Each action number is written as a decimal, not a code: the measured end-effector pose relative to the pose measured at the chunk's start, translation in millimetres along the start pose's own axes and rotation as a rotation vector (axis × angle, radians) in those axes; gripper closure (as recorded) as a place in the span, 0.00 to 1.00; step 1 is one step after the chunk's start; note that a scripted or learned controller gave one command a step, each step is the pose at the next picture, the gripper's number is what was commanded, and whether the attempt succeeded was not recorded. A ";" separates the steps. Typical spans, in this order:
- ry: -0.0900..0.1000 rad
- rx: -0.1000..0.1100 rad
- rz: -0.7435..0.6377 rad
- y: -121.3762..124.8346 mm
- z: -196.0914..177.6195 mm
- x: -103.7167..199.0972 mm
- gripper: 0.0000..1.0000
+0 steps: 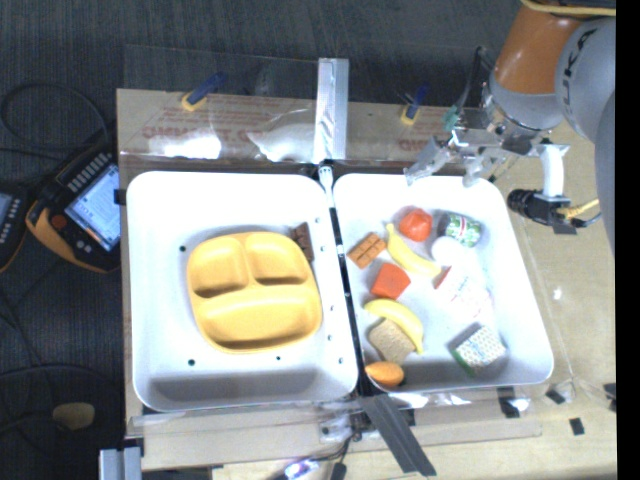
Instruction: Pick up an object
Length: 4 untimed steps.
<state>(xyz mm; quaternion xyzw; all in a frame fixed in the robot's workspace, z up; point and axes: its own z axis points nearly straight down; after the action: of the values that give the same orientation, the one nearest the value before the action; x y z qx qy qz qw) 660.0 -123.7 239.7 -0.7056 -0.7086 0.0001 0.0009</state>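
Dark carpet surrounds a brown bench bearing two shallow white bins. At left, the left white bin [150, 268] holds a yellow compartmented plastic tray [254, 290]. The right white bin [520, 298] holds toy food: a red tomato [415, 225], a yellow banana [410, 253], an orange block [390, 281]. At upper right, the two-finger gripper [452, 171] hangs over the bin's far rim, fingers spread apart with nothing between them. Judging by this, the pick has not begun; descent and grasp remain.

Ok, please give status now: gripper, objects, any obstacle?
Gripper above right bin's far rim, fingers open, holding nothing. Toy food untouched in that bin. Nothing blocks the way down.
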 end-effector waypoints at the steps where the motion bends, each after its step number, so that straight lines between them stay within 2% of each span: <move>1: 0.000 -0.001 -0.082 -31.1 132.7 -15.6 0.00; 2: -0.006 -0.013 -0.185 -90.0 150.0 9.4 0.00; 3: -0.008 -0.010 -0.521 -31.5 150.7 -0.9 0.00; 4: -0.006 -0.015 -0.520 -30.1 140.1 0.0 1.00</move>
<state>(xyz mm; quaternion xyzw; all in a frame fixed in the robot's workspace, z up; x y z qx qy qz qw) 629.7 -123.7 99.6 -0.4997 -0.8661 -0.0033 -0.0066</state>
